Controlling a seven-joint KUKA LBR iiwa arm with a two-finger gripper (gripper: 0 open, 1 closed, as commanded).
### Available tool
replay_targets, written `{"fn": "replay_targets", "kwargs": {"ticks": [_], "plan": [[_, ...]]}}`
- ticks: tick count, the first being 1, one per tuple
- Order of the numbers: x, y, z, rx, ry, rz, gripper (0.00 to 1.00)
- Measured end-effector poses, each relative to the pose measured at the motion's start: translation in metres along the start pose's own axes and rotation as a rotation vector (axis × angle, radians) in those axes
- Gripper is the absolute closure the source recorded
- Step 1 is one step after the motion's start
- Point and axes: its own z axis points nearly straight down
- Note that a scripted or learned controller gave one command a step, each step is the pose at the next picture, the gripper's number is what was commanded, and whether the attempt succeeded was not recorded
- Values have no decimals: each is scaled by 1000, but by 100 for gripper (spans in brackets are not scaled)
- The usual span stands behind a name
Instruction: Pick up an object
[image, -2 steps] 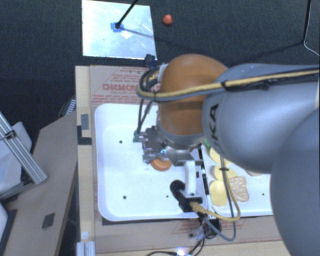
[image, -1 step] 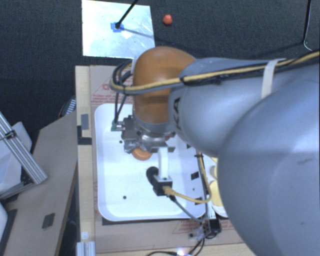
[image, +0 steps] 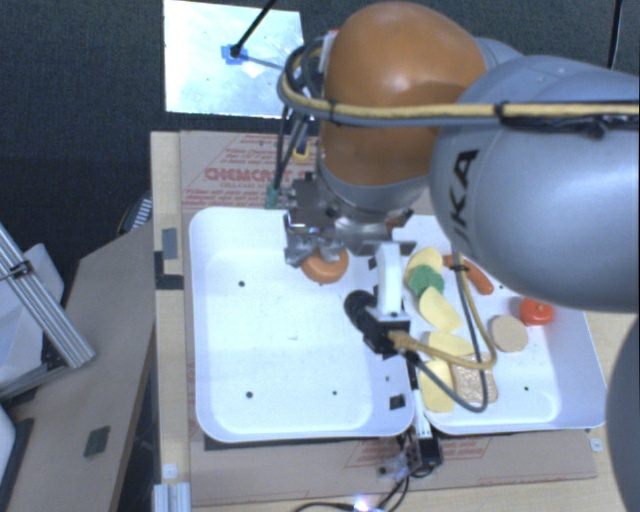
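Observation:
My gripper hangs under the big orange wrist band, over the far right part of the left bin. A small round orange piece sits between its metal fingers, and the gripper is shut on it. The arm hides the top of the piece, and I cannot tell whether it touches the bin floor.
The right bin holds yellow banana-like pieces, a green piece, an orange carrot, a red tomato, a tan disc and a waffle-like piece. The arm covers that bin's far side.

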Motion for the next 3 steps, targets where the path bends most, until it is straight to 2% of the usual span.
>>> {"fn": "replay_targets", "kwargs": {"ticks": [1, 2, 3], "plan": [[10, 113, 50, -9, 3, 1, 100], [6, 47, 123, 9, -1, 4, 100], [-28, 0, -66, -3, 1, 1, 100]]}}
